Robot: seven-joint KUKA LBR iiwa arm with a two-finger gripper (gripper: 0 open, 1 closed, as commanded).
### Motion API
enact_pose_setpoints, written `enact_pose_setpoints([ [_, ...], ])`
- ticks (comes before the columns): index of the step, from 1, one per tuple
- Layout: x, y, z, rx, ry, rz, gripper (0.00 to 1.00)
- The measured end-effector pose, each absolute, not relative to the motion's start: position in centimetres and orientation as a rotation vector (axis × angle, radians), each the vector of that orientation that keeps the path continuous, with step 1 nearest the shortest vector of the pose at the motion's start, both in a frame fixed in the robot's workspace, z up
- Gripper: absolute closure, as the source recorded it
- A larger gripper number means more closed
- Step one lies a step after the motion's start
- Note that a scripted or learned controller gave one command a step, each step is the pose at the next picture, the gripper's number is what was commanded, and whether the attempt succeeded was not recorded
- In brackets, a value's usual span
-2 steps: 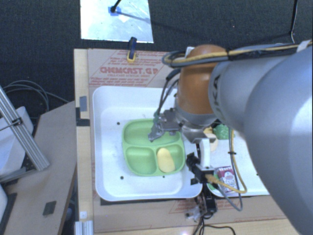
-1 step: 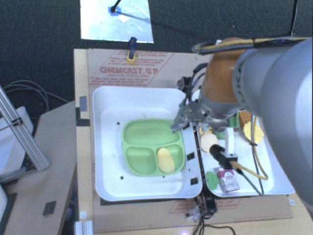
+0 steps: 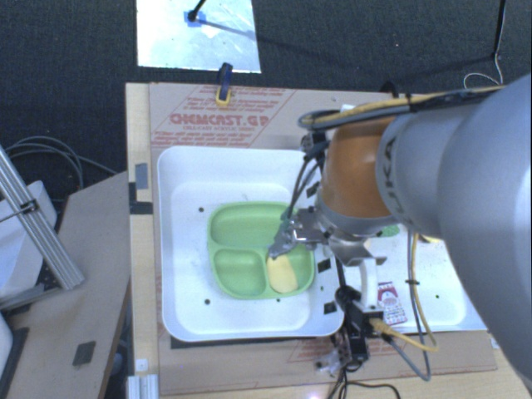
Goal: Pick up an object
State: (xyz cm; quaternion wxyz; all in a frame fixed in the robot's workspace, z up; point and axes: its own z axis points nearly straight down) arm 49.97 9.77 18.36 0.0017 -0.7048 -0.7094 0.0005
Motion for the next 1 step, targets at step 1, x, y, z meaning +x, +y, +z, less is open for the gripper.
enact_pose_setpoints([
  [1, 50.22, 9.53, 18.4, -2.218, -2.224, 0.0, 0.0],
])
